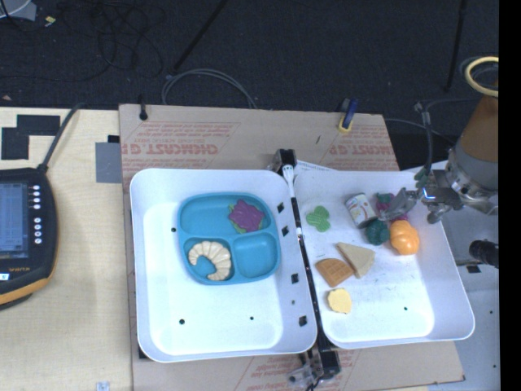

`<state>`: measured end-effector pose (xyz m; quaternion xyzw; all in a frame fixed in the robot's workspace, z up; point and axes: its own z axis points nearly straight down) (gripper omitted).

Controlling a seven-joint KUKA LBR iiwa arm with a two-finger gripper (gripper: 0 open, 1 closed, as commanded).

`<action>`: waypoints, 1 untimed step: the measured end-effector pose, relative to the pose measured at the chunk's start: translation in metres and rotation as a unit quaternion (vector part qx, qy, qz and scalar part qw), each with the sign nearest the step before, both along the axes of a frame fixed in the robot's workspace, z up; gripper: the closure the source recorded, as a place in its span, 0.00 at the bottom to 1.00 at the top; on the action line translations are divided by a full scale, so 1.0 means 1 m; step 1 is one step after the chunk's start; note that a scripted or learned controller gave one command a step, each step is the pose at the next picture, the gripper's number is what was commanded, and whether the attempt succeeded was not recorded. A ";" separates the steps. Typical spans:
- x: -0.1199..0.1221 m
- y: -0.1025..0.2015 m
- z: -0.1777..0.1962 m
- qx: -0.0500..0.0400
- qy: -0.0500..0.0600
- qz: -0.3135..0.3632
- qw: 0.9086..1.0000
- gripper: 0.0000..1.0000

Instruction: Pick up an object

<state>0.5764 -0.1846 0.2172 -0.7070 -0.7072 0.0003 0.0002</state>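
Yellow chip [340, 300] sits by the right bin's [456, 316] front edge. Orange [404, 238] near my gripper [423, 195] looks light, slippery; I'd pinch its middle. Can't tell the grip state.

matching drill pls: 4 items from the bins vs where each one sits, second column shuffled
Items:
1. croissant
2. purple piece
3. orange ball
4. yellow piece

Places:
A. right bin, near its front edge
B. blue tray, lower-left compartment
C. right bin, far right, beside the teal piece
D. blue tray, top compartment

Pairs: 1-B, 2-D, 3-C, 4-A
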 end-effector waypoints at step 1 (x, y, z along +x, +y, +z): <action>0.042 -0.003 -0.137 0.000 0.002 0.002 1.000 0.00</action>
